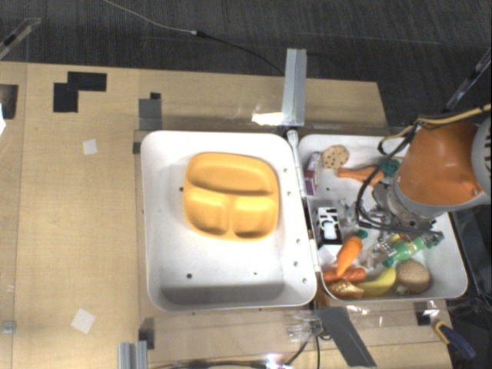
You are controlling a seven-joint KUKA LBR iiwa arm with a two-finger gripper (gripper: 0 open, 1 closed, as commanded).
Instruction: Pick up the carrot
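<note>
Carrot (348,254) lies tilted in the right bin (461,275), near its front-left corner among crowded food items; gripper (384,241) hovers just right, jaw state untellable; approach should centre on the carrot, clear of neighbours.

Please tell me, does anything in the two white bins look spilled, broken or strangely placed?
Nothing stands out. The yellow three-compartment plastic plate lies flat in the left white bin. The orange toy carrot lies in a loose heap of toy foods in the right white bin, below the gripper.
</note>
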